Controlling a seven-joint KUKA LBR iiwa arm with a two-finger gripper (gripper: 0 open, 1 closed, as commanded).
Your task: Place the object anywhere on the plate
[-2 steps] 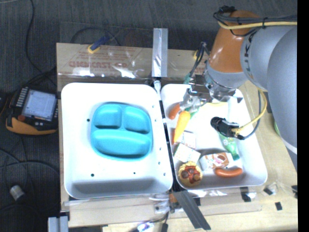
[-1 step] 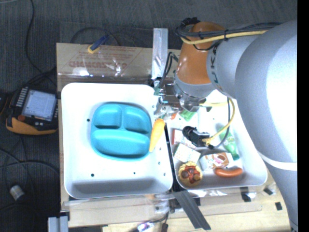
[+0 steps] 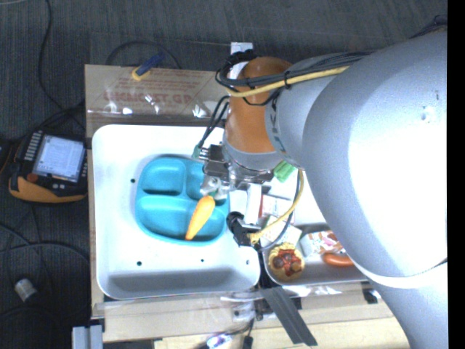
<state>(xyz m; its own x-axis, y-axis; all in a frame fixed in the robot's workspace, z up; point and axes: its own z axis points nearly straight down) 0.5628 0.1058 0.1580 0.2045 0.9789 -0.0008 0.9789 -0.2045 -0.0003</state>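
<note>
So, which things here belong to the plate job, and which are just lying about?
For the job:
- carrot
- blue plate
- gripper

Lying about:
- toy foods in the right bin
- handheld device on the floor
- plastic bag

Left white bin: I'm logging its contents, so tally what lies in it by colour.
Blue: 1, the blue divided plastic plate
Orange: 1, the orange carrot-shaped toy lying on that plate
Total: 2
</note>
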